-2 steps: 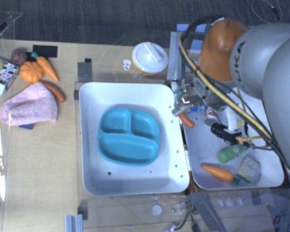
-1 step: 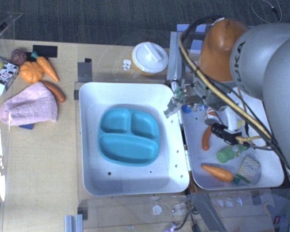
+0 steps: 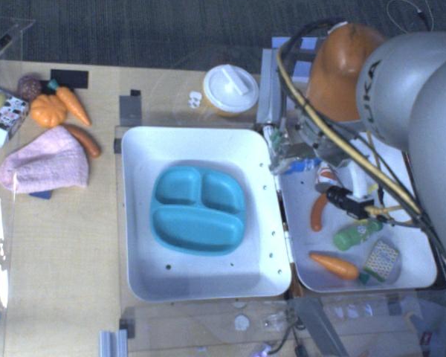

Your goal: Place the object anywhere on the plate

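Plate [image 3: 199, 208]: lay flat in the middle of the left bin [image 3: 134, 222], blue, three compartments, nothing seen on it. Sat well right of the pink cloth [image 3: 44, 166] on the bare bench.

Gripper [image 3: 286, 155]: hung over the seam between the two bins, at the far left corner of the right bin [image 3: 424, 274], partly masked by cables. Could not tell whether spread or closed; saw no object in its grasp.

Candidate objects: all lay in the right bin, none on the plate. Orange sausage [image 3: 317, 211] lay nearest, just toward the camera from the gripper, long axis running away from the camera. Green bottle [image 3: 357, 235] lay further right, tilted. Carrot [image 3: 334, 265] lay by the near wall, long axis roughly left to right.

Judged pick not yet made. Judged coming move to turn on this: objects toward the camera and right of the gripper, plate toward the camera and left, across the seam
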`<state>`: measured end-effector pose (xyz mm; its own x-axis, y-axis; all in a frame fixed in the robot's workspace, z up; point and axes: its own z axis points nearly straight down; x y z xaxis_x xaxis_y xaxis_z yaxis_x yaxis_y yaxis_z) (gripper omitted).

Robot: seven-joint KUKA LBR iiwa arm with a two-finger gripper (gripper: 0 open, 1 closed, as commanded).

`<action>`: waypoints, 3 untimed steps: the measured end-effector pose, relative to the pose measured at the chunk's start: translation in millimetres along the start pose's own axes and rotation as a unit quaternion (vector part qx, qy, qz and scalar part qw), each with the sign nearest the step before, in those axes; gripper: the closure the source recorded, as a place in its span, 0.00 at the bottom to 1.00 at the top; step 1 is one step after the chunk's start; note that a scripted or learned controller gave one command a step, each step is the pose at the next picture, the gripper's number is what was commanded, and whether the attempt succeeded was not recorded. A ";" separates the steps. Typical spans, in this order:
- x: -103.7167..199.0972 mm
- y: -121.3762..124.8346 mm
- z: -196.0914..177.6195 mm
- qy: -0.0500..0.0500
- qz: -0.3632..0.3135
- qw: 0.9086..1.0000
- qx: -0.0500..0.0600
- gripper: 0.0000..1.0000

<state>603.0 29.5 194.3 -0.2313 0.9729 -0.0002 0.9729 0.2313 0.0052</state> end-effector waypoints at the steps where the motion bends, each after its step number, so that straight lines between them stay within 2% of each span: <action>1: 61.9 -37.1 10.4 0.000 -0.028 1.000 0.002 1.00; 2: 101.9 58.5 58.6 0.000 -0.023 1.000 0.002 1.00; 3: 101.8 58.6 58.3 0.000 -0.024 1.000 0.002 0.00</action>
<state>636.8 142.2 136.3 -0.2769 0.9609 -0.0005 0.9609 0.2769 0.0010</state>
